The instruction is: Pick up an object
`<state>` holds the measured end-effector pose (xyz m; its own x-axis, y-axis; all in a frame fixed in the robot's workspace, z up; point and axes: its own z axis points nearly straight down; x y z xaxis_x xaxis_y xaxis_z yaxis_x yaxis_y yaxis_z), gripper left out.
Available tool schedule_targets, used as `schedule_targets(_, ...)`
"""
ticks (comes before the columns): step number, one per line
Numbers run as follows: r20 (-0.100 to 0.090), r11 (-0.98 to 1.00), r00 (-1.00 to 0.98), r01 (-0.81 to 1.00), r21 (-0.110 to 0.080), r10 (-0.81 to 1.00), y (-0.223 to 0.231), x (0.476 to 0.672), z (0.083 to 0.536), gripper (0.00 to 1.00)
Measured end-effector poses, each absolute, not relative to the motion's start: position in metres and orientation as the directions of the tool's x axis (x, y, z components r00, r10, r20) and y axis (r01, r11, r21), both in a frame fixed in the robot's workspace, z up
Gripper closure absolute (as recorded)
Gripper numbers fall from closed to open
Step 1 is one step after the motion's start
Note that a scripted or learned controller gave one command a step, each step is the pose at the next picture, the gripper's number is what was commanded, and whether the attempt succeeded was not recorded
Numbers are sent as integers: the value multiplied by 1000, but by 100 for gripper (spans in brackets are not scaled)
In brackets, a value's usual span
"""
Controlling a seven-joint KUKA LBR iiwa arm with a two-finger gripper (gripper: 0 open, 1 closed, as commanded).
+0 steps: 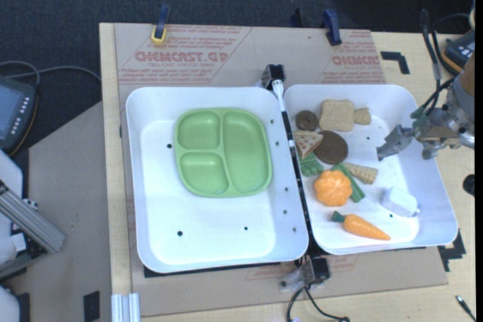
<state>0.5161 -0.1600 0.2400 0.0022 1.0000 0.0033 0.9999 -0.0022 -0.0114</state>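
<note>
Nothing is picked up yet, we judge. Our end effector (pixel 411 138) hangs released over the right bin (pixel 430 234) near its right edge; the carrot (pixel 363 227) lies by its front edge.

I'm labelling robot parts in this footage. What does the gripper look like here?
The gripper is grey metal with two angular, dark-tipped fingers beneath a blocky grey body. Thin dark cables loop above it along the arm.
</note>
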Motion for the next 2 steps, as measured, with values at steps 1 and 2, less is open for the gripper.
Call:
schedule_targets(1,1,0,0,1000,-2,1000,-160,518,245,0)
schedule_targets(2,3,-1,1,1000,-8,1000,-157,509,185,0)
